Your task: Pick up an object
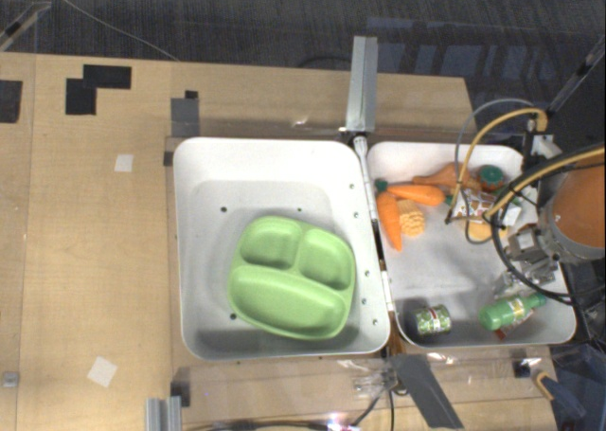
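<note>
The gripper (524, 263) hangs low over the right bin (445, 273), near the green bottle (509, 311), probably to grab it.

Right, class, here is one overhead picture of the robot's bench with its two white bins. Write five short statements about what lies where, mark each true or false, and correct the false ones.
1. The green divided tray lies in the left bin. True.
2. The carrots lie in the left bin. False: they lie in the right bin, near its upper left corner.
3. A small green can lies near the right bin's front wall. True.
4. The green bottle stands upright. False: it lies on its side.
5. The arm reaches over the left bin. False: it is over the right bin's right side.
</note>
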{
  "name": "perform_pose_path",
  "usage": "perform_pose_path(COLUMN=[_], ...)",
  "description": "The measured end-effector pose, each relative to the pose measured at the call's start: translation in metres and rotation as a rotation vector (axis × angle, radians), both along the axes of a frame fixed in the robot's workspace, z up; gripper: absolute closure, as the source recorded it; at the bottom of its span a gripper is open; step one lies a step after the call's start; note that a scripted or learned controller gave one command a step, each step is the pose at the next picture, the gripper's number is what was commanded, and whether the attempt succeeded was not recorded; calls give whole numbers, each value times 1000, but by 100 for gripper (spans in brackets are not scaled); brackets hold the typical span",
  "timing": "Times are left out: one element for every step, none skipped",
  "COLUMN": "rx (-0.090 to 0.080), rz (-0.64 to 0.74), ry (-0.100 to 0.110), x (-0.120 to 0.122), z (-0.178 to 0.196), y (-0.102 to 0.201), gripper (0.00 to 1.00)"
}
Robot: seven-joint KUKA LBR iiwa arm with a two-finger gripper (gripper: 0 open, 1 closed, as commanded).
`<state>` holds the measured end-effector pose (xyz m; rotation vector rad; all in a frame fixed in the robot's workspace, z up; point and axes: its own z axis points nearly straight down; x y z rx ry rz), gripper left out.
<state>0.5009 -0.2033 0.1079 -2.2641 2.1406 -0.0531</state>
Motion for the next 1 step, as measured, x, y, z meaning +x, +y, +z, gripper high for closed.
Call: perform_pose_path(rx=[4], rz=[-43], ry=[26], x=[75], z=[135], y=[2], gripper=[100])
